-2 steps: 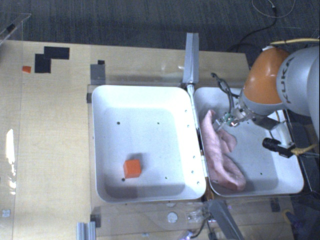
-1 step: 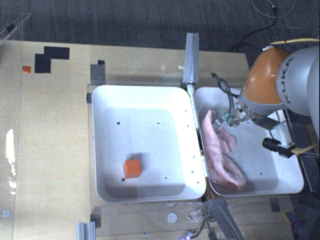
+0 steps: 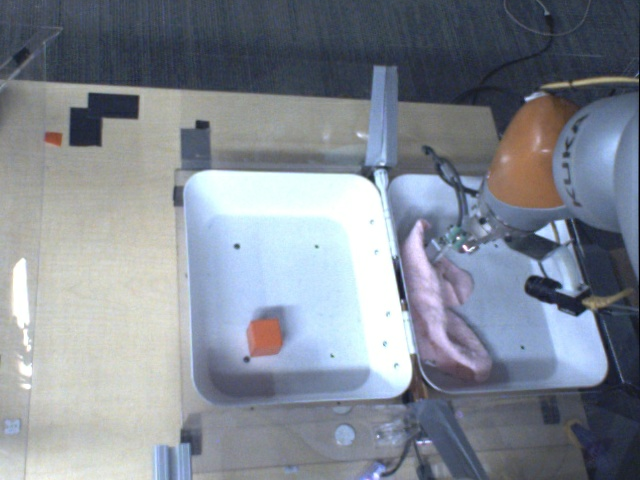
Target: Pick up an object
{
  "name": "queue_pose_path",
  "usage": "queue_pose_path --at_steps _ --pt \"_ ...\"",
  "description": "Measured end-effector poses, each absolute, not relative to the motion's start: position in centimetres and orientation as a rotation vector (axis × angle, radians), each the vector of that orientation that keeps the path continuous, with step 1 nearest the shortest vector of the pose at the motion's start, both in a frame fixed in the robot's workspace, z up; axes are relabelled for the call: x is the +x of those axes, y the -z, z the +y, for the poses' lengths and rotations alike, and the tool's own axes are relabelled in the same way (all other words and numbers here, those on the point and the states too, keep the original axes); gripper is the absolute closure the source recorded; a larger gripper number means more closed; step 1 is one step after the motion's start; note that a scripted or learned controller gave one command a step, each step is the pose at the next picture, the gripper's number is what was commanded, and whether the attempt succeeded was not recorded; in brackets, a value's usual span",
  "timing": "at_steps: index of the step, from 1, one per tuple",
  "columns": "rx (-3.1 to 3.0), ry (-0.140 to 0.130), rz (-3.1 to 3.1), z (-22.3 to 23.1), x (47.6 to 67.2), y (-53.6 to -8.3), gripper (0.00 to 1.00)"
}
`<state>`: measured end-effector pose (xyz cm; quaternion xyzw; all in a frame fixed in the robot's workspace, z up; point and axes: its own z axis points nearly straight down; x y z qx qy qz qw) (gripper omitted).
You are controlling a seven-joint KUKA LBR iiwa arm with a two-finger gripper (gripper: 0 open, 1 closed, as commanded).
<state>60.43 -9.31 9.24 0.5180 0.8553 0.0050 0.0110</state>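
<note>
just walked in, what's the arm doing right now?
The KUKA arm reaches in from the right over the right bin. Its tool sits low at the upper end of a pink cloth that lies along that bin's left wall. Whether the tool has hold of the cloth can't be told from this angle. An orange block lies untouched in the left bin, near its front.

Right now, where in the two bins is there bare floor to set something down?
Left bin: bare except the orange block near its front. Right bin: crowded along the divider by the pink cloth, gripper at its top; bare toward the front right.
</note>
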Motion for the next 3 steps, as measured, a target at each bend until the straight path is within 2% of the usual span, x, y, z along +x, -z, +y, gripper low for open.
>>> queue_pose_path --at_steps 3 --pt "1.616 -0.016 2.668 -9.31 60.42 -9.24 0.00"
